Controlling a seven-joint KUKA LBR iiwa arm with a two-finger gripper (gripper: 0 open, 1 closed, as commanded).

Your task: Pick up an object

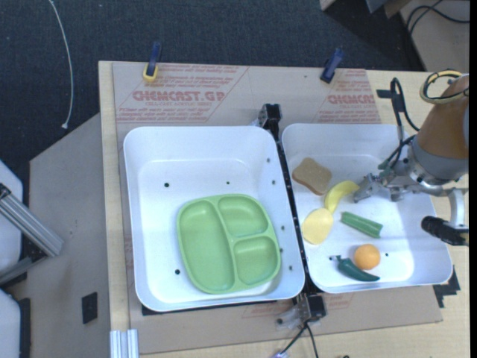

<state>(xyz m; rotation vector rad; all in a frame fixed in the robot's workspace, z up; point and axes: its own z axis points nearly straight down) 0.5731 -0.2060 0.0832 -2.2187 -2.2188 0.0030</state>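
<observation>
Nothing is being lifted yet: the end effector (370,189) is hanging low in the right bin (425,274), and whether it is released or clenched cannot be told from here. The yellow banana-like piece (340,194) is lying just to its left, the green stick (361,224) just below, the orange ball (366,256) further down. The whole pick is remaining.

Open floor around green tray (227,242) in left bin (141,200); right bin (417,271) cluttered.
</observation>
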